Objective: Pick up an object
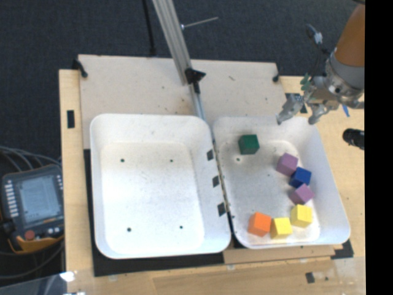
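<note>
We see the wooden counter [70, 165], then the shallow white right-hand bin [328, 165] holding small blocks. The two-finger claw [299, 112] hangs spread and empty over its far rim. The small green cube [249, 144] sits alone nearby: probably light, rigid, best pinched across flat opposite faces.

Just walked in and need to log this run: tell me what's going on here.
A KUKA arm's gripper hangs over the far rim of the right bin, fingers spread and holding nothing. Inside that bin lie a green cube, two purple cubes, a blue cube, two yellow cubes and an orange cube, all untouched.
</note>
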`<move>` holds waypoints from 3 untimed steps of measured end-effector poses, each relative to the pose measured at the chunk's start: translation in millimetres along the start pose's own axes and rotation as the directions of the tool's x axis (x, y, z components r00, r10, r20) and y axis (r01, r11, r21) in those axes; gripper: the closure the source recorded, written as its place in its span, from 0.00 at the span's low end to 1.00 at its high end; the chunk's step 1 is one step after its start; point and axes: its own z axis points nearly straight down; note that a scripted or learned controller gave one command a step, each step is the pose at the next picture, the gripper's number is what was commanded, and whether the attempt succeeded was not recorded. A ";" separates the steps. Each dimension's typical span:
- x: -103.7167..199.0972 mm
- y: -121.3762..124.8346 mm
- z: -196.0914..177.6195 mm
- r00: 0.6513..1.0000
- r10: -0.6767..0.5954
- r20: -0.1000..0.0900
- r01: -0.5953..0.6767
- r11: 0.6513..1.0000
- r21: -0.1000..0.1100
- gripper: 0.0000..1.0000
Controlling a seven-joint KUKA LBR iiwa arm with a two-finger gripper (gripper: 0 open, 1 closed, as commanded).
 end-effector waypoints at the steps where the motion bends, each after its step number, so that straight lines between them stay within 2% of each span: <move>1: -0.4 -0.1 -0.1 1.000 -0.001 0.001 0.001 1.000 0.001 0.00; 2: -6.9 3.4 60.2 1.000 0.003 0.000 -0.003 1.000 0.005 0.00; 3: -11.4 1.7 102.4 1.000 0.004 0.000 -0.004 1.000 0.003 0.00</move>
